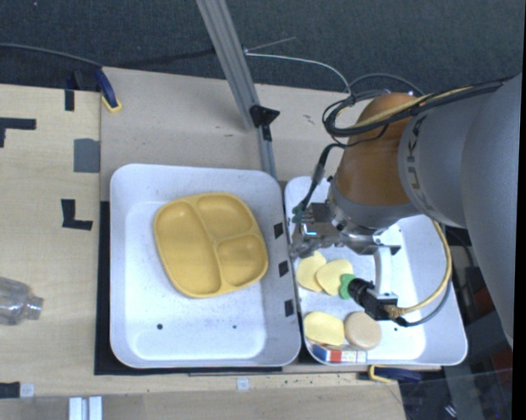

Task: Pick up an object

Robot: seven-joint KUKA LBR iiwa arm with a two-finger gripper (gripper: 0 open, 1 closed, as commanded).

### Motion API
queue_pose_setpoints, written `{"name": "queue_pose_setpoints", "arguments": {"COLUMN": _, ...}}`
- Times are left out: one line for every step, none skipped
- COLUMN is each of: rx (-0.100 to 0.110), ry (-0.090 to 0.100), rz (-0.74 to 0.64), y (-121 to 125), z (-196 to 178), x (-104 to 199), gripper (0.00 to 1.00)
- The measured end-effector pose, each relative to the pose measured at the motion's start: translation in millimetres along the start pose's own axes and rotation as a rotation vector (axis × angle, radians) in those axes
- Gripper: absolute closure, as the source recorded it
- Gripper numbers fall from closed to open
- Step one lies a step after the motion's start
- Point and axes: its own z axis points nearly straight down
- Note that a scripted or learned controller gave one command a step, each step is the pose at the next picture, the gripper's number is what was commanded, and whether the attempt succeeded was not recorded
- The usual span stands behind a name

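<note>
My gripper [312, 236] hangs low over the left side of the right bin [439, 340], under the orange wrist band. Just below it lie two pale yellow round pieces [311, 272] and a yellow-green one [336, 278]. Nearer the front edge sit a yellow disc [324, 327] and a tan round piece [362, 331]. A red, white and blue flat item [340, 356] lies at the bin's front wall. Nothing is visible between the gripper's parts from this angle.
The left bin [138, 330] holds a yellow divided plate [210, 243]. A clear plastic bottle [8, 298] lies on the bench at far left. A metal pole [233, 66] slants down toward the gap between the bins.
</note>
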Motion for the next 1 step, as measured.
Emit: {"name": "queue_pose_setpoints", "arguments": {"rx": -0.006, "ry": 0.000, "rz": -0.002, "y": 37.6, "z": -0.9, "x": -7.9, "gripper": 1.00}}
